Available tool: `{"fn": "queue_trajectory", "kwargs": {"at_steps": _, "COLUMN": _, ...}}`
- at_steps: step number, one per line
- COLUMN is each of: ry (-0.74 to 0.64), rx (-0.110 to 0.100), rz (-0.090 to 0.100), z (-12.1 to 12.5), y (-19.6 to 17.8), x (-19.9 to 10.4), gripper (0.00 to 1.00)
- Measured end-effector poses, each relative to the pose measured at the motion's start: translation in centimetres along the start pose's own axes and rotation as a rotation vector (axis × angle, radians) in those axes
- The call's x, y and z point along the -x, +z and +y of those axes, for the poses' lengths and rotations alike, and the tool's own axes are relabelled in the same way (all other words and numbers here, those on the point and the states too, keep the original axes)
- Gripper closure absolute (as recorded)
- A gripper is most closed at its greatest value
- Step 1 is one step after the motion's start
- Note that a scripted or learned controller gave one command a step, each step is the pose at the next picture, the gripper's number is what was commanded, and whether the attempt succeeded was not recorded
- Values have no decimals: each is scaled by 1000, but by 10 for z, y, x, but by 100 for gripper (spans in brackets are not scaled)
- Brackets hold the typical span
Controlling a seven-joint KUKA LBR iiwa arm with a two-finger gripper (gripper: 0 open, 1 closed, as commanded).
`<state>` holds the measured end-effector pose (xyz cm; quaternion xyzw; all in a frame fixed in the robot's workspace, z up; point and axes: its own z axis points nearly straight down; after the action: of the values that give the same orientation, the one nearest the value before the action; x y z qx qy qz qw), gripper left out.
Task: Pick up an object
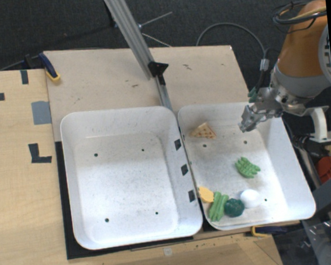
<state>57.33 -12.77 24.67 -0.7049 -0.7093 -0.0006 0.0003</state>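
You will find the gripper (248, 122) above the far right part of the right bin (286, 163); whether its pincer is wide or narrow cannot be told. The green leafy object (247, 167) lies in that bin, nearer you than the gripper, apart from it.

I see right bin (286, 163) holding tan wedge (202, 132) at far left, green leafy piece (247, 167) mid-right; yellow piece (205, 195), green pod (218, 206), dark green ball (233, 207), white ball (250, 197) clustered at near edge.
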Motion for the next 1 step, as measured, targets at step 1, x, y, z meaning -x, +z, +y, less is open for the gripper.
{"fn": "queue_trajectory", "kwargs": {"at_steps": 1, "ry": 0, "rx": -1, "rz": 0, "z": 7, "y": -2, "x": -46, "gripper": 100}}
